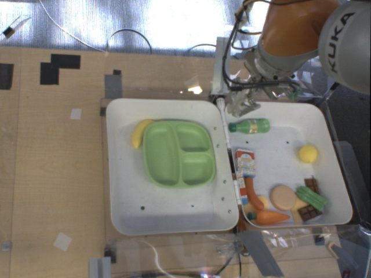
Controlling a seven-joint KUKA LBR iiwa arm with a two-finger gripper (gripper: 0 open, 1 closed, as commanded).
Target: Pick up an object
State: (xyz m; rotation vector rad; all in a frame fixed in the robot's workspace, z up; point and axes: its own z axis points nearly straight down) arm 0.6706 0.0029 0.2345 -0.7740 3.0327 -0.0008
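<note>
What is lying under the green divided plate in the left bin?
A yellow banana pokes out from beneath the green divided plate at its upper left edge in the left white bin. The banana's remaining length is covered by the plate.

"KUKA" on grey arm [348, 36] — carton [246, 162] print illegible.

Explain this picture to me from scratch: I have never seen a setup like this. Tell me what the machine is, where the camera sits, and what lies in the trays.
One camera looks down at a slant on a bench. The grey and orange machine at the upper right is a robot arm; its tool hangs over the right bin's top left corner, just above a small green bottle. Nothing is visibly held. That bin also holds a small carton, a yellow ball, a carrot and other toy food. The left bin holds a green divided plate and a banana at its edge.
</note>
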